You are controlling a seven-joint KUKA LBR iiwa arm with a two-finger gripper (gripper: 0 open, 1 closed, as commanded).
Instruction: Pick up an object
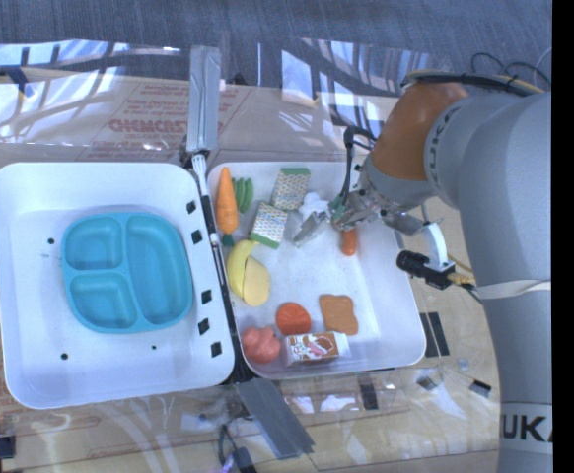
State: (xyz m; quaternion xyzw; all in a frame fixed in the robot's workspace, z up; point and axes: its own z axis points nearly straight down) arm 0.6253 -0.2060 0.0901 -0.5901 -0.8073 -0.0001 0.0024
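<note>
The right bin [395,308] holds several toy foods. An orange carrot [227,201] lies by its left wall, with two green-and-white blocks [290,187] [268,225] beside it. My gripper [328,221] hovers low over the bin's upper middle, open, with nothing visible between its fingers. A small red-orange piece [348,242] lies just below its right finger. A yellow banana [240,262], a yellow fruit [257,284], a red tomato [293,317], a brown toast slice [338,313], a pink-red fruit [260,343] and a red-labelled box [317,346] sit toward the front.
The left bin [21,343] holds a blue divided plate [126,269]. A grey divider [204,106] runs between the bins. The arm [484,166] crosses the right bin's far right corner. A cable and black fitting [420,262] hang at the bin's right rim.
</note>
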